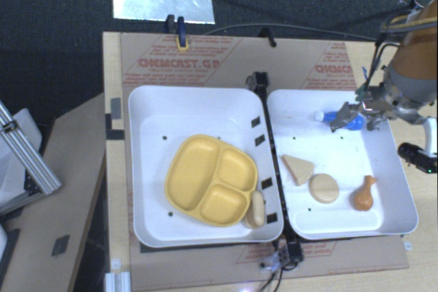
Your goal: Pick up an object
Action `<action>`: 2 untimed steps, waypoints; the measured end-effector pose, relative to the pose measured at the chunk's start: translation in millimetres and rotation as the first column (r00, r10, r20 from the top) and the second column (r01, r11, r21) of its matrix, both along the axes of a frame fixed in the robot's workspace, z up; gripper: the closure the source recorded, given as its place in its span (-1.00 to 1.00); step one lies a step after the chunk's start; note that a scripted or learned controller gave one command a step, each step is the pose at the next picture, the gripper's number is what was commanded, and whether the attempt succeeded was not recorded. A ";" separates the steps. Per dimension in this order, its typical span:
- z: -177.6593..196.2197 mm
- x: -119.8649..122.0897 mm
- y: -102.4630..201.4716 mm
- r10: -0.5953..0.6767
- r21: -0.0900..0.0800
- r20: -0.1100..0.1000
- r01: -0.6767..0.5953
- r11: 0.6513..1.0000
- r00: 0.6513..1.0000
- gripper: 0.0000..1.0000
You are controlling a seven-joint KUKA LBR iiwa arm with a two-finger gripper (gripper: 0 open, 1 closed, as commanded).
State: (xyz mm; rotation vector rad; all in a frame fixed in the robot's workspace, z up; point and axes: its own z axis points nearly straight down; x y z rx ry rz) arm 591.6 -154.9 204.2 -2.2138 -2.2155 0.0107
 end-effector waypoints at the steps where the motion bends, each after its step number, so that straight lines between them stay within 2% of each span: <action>1: 7.6 2.8 0.4 0.003 -0.002 0.013 -0.003 1.000 1.000 -1.00; 2: -34.4 3.0 -2.9 0.001 -0.002 0.010 -0.001 1.000 1.000 -1.00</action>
